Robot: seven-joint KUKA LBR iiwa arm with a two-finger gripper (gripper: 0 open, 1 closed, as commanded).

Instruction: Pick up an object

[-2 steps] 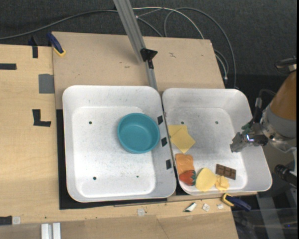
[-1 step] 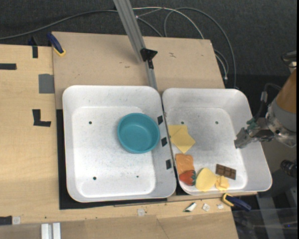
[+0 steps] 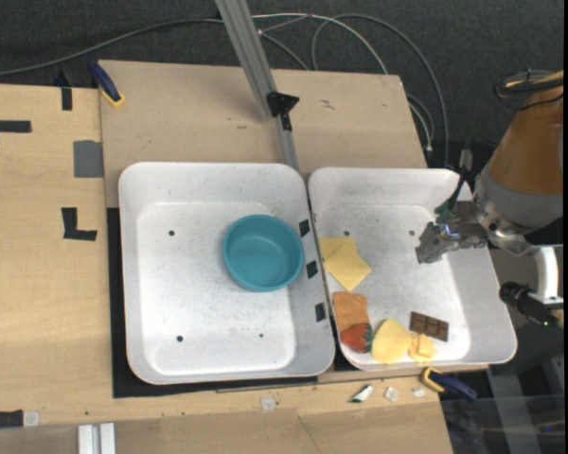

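Nearest the front edge of the right bin, a cluster of small items is lying along the wall: a yellow wedge-shaped piece, a red piece touching it on the left, an orange-brown slab just above that, and a dark brown chocolate-like bar a little to the right. A smaller yellow bit is sitting beside the wedge. Farther back, a flat pale yellow sheet is resting close to the bin's left wall.

The gripper is hanging over the right side of that bin, well apart from the cluster, with nothing visible between its fingers. From here they are looking dark and bunched, possibly close together, but I cannot tell for sure how far they are parted.

In the left bin, a teal bowl is sitting upright toward the right side.
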